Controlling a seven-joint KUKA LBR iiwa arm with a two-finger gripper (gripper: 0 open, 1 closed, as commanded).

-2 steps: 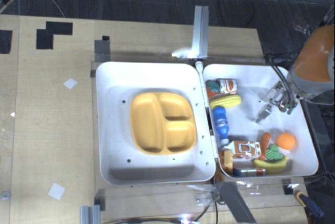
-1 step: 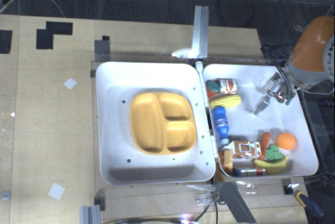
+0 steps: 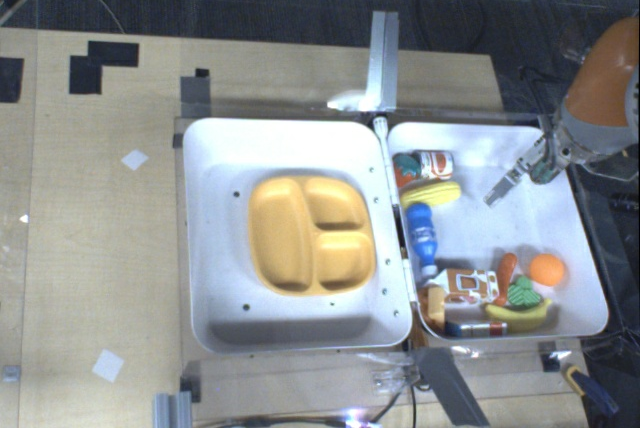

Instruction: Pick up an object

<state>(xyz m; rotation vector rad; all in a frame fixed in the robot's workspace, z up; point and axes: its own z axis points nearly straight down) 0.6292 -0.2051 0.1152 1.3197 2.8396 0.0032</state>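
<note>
L bin [image 3: 200,246] holds a tray [image 3: 308,234]; R bin [image 3: 580,246] holds bottle [image 3: 422,236] by its L wall, banana [image 3: 517,313] at front.

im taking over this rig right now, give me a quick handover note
Pincer: hangs over a bare part of the right bin, nothing between its fingers.
Things: can, yellow corn and blue bottle lie along the right bin's left wall; carton, carrot, orange ball and banana sit at its near end. A yellow divided tray lies in the left bin.
Done: nothing picked up yet.
Left: choose an object, grasp it, lift it.
</note>
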